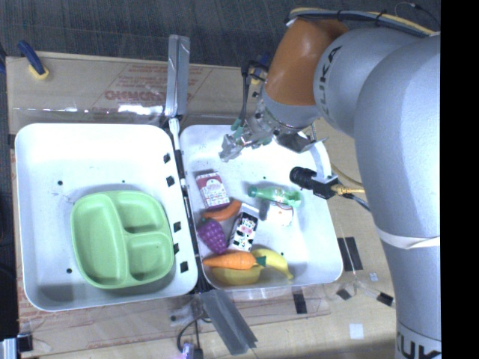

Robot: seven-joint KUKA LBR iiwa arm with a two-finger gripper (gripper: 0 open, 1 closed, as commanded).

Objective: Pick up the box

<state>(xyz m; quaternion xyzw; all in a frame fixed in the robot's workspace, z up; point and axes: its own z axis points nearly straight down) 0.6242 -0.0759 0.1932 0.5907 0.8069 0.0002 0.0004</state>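
Observation:
A small dark red box (212,189) lies flat in the right bin (318,264), near that bin's left wall. My gripper (233,145) hangs over the bin's back part, above and slightly right of the box, and apart from it. Nothing shows in the gripper. The grey arm with its orange band comes in from the upper right and hides the bin's back right corner.
Around the box lie a cow-patterned carton (245,232), purple grapes (212,235), a carrot (230,260), a banana (273,262) and a green bottle (275,194). The left bin (45,155) holds a green divided plate (123,238). A black connector (310,179) sticks out over the bin's right side.

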